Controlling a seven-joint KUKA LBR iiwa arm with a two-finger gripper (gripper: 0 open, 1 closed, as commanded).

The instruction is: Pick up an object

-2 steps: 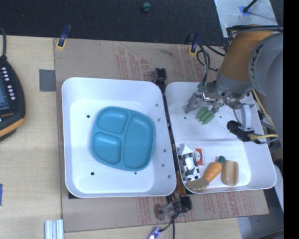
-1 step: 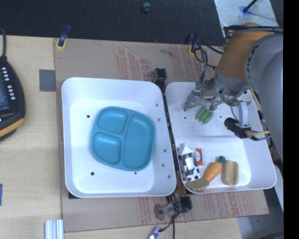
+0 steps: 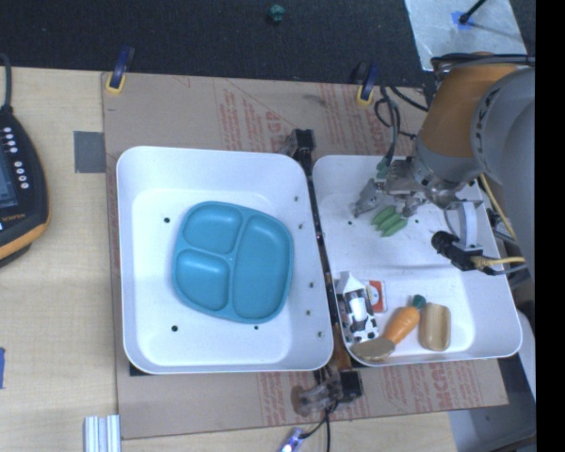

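Over the right bin (image 3: 480,347), seen from the camera above, the gripper (image 3: 388,205) hangs low, just above a small green object (image 3: 390,221) on the bin floor. Whether its claw is open or closed I cannot tell. A toy carrot (image 3: 402,325) lies well apart, near the front wall. I think the green piece may slip sideways, because it is small and ridged.

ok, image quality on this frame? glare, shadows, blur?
Camera view: even light, soft shadows, no harsh glare on the white bins; blue plate is sharp; the gripper over the green object looks slightly soft; small items near the carrot are hard to resolve.
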